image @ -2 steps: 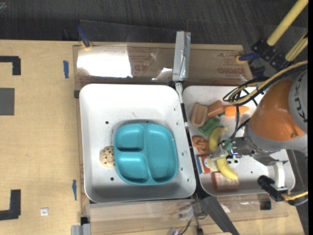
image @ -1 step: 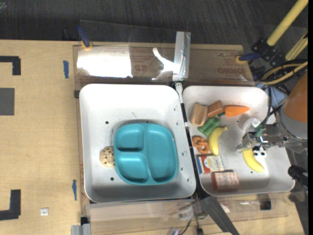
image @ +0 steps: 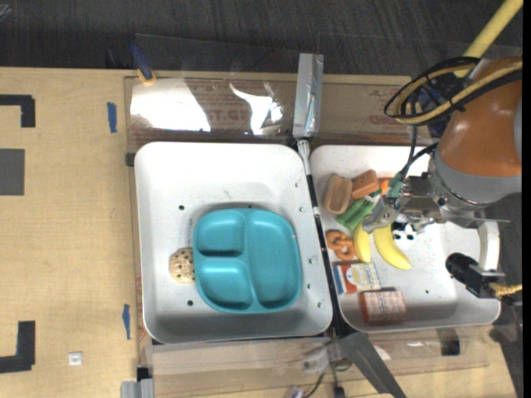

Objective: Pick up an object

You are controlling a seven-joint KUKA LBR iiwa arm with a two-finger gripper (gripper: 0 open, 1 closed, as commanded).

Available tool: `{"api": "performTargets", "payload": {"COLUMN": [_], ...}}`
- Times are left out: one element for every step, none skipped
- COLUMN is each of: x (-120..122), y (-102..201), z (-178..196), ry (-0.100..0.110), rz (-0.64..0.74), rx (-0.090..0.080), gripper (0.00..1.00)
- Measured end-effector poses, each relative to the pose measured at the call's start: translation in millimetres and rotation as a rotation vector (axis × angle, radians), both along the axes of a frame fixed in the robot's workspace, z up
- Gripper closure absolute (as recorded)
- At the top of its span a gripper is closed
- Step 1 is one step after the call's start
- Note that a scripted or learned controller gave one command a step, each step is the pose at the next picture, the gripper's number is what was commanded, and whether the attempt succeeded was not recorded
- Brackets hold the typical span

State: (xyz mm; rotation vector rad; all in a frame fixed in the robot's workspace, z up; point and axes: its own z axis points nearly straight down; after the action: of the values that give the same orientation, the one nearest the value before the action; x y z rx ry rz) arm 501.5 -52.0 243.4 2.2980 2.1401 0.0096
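My one camera sits fixed high above the table [image: 58, 222], looking down at a slight slant, far enough back that both white bins fit whole, with table surface to the left and dark floor [image: 207, 7] along the top. The left bin [image: 166, 172] lies well to the left of the fingers [image: 390, 210], and the right bin [image: 448, 305] spreads beneath and around them. The arm [image: 485, 139] enters from the right edge and rises toward the lens, so its orange band looks large and soft beside the fingers.
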Motion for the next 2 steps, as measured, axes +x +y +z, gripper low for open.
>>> {"api": "performTargets", "payload": {"x": [-11.7,16.0], "y": [-10.5,21.0], "z": [-42.3,-35.4], "ry": [0.011,0.005], "rz": [-0.135,-0.024], "rx": [-0.002,-0.004], "gripper": [1.00,1.00]}}
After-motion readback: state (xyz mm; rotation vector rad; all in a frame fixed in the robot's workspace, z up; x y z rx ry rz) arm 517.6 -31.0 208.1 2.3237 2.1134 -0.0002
